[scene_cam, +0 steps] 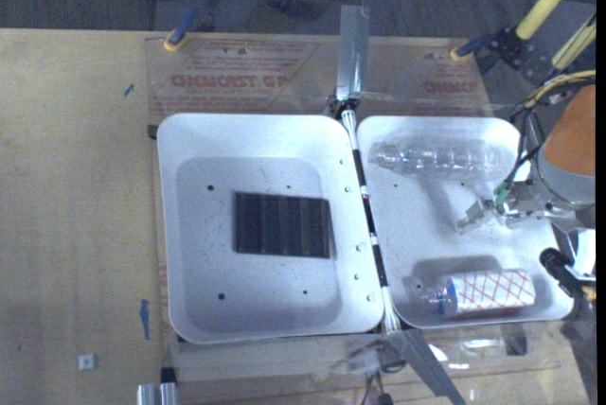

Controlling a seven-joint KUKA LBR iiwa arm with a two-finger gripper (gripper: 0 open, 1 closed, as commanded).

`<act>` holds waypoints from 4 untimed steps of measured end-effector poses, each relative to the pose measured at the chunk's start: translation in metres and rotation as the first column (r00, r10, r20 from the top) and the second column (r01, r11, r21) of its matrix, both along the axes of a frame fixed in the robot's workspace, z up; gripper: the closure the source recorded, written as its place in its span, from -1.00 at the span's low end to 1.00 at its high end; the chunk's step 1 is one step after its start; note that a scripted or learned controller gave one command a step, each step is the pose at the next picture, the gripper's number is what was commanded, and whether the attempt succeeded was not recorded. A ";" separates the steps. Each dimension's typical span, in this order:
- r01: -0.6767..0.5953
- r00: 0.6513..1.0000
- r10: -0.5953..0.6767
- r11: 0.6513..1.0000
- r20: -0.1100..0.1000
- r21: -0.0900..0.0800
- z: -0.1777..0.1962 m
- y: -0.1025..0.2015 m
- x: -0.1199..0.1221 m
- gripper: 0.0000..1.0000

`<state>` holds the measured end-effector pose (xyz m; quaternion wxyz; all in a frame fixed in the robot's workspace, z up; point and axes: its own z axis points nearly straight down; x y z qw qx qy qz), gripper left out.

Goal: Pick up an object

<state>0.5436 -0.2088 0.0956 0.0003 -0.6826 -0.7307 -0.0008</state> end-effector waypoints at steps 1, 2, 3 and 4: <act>0.151 0.988 -0.151 0.989 -0.003 0.000 0.016 0.014 -0.034 -1.00; 0.282 0.959 -0.282 0.959 -0.001 -0.002 0.079 0.081 0.024 -1.00; -0.001 1.000 0.001 1.000 0.000 -0.002 0.121 0.045 -0.011 -1.00; -0.182 0.983 0.182 0.983 -0.001 -0.001 0.121 0.077 -0.014 -1.00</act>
